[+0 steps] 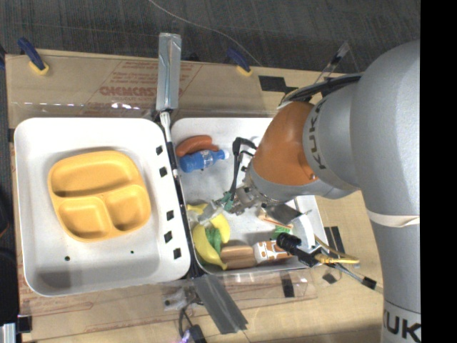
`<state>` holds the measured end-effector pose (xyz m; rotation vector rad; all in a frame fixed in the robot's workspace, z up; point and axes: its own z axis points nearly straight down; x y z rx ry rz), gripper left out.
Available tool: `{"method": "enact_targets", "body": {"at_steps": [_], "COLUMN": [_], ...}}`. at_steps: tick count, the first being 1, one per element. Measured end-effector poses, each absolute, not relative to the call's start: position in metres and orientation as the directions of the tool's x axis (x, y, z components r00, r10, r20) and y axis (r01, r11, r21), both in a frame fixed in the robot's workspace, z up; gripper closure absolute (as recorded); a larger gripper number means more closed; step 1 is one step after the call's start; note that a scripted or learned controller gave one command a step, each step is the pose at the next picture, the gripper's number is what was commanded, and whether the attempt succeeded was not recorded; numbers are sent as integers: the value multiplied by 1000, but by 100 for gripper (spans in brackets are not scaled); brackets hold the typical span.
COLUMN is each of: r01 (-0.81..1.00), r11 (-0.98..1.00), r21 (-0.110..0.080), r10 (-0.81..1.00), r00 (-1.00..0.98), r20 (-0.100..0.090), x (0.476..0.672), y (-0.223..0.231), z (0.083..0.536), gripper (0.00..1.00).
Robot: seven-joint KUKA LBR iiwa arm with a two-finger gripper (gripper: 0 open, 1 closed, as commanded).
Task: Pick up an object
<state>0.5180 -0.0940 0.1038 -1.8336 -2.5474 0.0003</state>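
A: Gripper [239, 200] low in the right bin [246, 131], mid-bin, over the clutter. Whether it is open, closed or holding anything, I cannot tell; the arm [314, 148] covers it.

B: Candidates?

A: Blue bottle [200, 161] and sausage [194, 145] near the far left corner; banana [207, 245] and brown bottle [275, 251] along the near edge.

B: Risk?

A: Things crowd together by the banana. Likely a glancing pinch, or two snagged at once.

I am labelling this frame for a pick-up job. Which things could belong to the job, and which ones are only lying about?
Job:
end effector
blue bottle
sausage
banana
brown bottle
right bin

Lying about:
yellow tray
left bin
blue clamps
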Motion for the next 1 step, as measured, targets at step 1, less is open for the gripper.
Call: {"method": "enact_targets", "body": {"at_steps": [1], "r01": [910], "r11": [414], "r21": [4], "r10": [910], "r00": [-414], "r20": [-1], "x": [555], "y": [-49], "z": [194], "gripper": [0]}}
